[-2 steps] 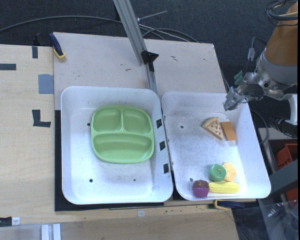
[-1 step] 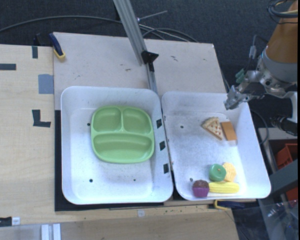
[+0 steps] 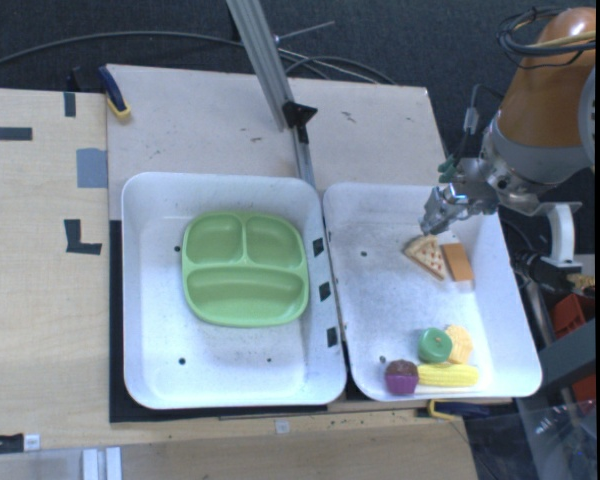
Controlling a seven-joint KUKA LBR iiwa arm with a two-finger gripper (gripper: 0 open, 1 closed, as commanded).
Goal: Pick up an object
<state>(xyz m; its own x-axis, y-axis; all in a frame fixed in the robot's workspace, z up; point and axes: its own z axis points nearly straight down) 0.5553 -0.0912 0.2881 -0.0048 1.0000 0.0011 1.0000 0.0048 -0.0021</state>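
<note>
Hand [image 3: 438,218] hovers just above the pizza-slice toy [image 3: 426,256] in the right bin [image 3: 380,218]; you cannot tell whether it is clenched or released, and nothing shows in its grasp. Bring it straight down over the slice, clear of the orange block [image 3: 457,263] touching that slice's right side. Count one slice and one block; nearer the bin's front corner, well apart from the slice, one green round piece [image 3: 435,344], one purple piece [image 3: 401,376], one corn cob [image 3: 447,375]. Left of the slice, the left bin [image 3: 150,268] holds one green divided plate [image 3: 245,268].
</note>
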